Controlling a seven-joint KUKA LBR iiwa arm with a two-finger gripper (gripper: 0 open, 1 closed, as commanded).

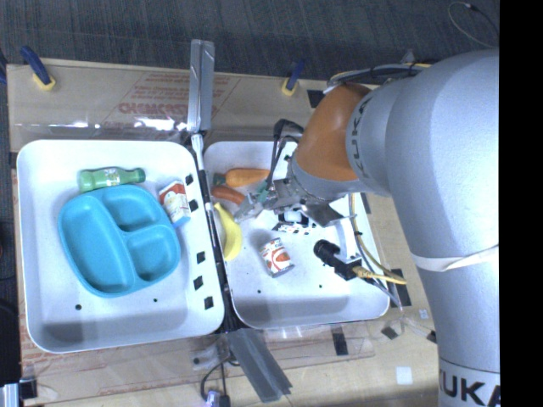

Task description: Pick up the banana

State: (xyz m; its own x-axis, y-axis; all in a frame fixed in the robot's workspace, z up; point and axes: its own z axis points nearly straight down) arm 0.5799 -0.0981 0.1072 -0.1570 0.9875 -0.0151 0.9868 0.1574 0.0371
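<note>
Camera view: banana (pixel 228 231) lengthwise near-to-far.

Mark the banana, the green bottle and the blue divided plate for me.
banana (pixel 227 232): camera view, middle of its yellow body, right bin's left edge.
green bottle (pixel 110 177): camera view, mid-body, lying in the left bin.
blue divided plate (pixel 85 253): camera view, floor of its large compartment.
</note>
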